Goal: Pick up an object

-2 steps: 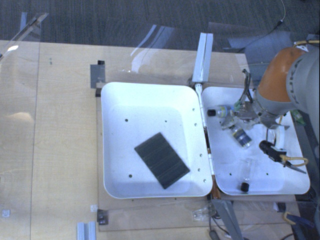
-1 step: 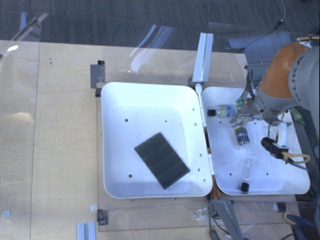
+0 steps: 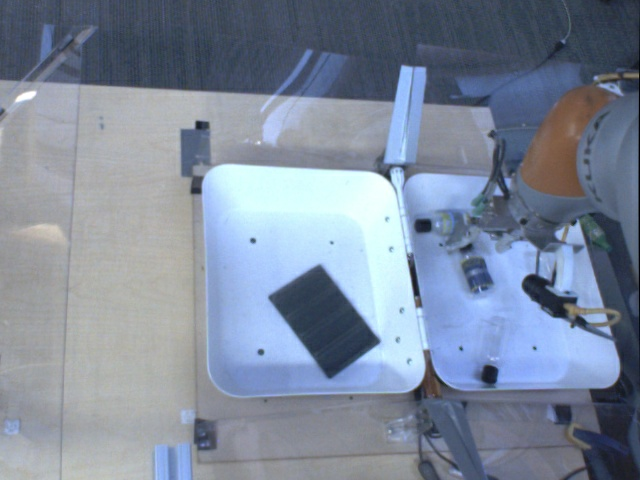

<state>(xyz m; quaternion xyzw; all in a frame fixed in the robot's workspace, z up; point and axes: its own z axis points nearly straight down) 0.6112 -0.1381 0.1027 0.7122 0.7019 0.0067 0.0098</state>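
The small dark cylinder (image 3: 477, 274) lies in the right bin (image 3: 600, 368), with bare floor on every side. The gripper (image 3: 487, 211) hangs near the bin's back wall; whether it is open or closed cannot be told. A clear piece (image 3: 455, 230) sits beside the gripper, a black cap (image 3: 489, 374) lies near the front rim, and a dark slab (image 3: 325, 320) lies in the left bin (image 3: 230, 198).

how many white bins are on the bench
2. One bin is at the view's left and holds a dark flat pad. The other bin sits right beside it, with small items inside. No third seems hidden.

Pale bench (image 3: 100, 288) — left bin (image 3: 250, 203), right bin (image 3: 565, 363)
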